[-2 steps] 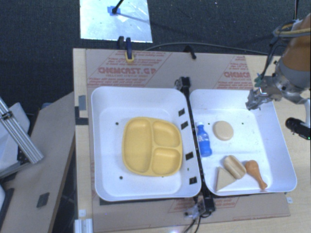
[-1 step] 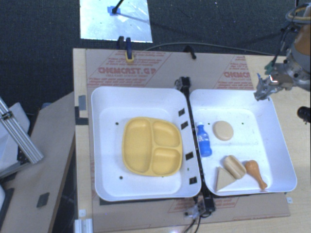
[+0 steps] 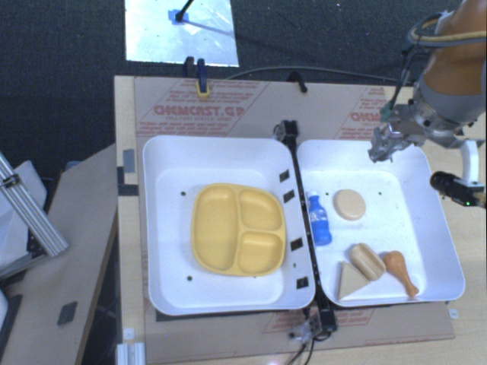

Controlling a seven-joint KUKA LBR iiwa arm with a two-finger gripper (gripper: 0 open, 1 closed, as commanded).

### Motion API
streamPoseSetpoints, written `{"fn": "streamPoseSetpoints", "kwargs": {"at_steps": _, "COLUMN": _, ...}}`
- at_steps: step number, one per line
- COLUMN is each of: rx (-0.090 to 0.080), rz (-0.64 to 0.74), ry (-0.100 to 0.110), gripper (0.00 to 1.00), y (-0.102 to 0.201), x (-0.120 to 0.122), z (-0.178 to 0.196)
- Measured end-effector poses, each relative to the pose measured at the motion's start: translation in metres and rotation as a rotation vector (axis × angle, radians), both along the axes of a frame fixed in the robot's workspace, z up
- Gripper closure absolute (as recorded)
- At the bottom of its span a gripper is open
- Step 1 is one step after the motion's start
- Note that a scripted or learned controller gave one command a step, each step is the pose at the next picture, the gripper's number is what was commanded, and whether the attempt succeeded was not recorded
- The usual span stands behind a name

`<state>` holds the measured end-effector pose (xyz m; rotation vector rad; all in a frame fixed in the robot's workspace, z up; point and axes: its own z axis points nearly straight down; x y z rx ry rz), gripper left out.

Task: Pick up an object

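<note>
The right bin (image 3: 437,226) holds a blue bottle (image 3: 318,219) by its left wall, a round tan cookie (image 3: 350,204), a hot dog bun (image 3: 367,261), a tan wedge (image 3: 348,281) and a drumstick (image 3: 400,271). My gripper (image 3: 383,147) hangs over the far edge of the right bin, above and right of the cookie, with nothing visibly in it.
In the left bin (image 3: 163,204) lies a yellow divided plate (image 3: 237,229). A black divider with clips (image 3: 297,211) runs between the bins. A silver sheet (image 3: 181,20) lies beyond the bench, and an aluminium rail (image 3: 30,211) stands at the left.
</note>
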<state>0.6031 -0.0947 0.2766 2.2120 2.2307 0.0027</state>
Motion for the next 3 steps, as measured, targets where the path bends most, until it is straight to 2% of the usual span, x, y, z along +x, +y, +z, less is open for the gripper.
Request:
{"fn": "streamPoseSetpoints", "kwargs": {"at_steps": 1, "rx": 0.000, "rz": 0.000, "ry": 0.000, "gripper": 1.00, "y": 0.047, "x": 0.001, "z": -0.002}}
{"fn": "streamPoseSetpoints", "kwargs": {"at_steps": 3, "rx": 0.001, "rz": 0.001, "ry": 0.002, "gripper": 1.00, "y": 0.149, "x": 0.003, "z": -0.045}}
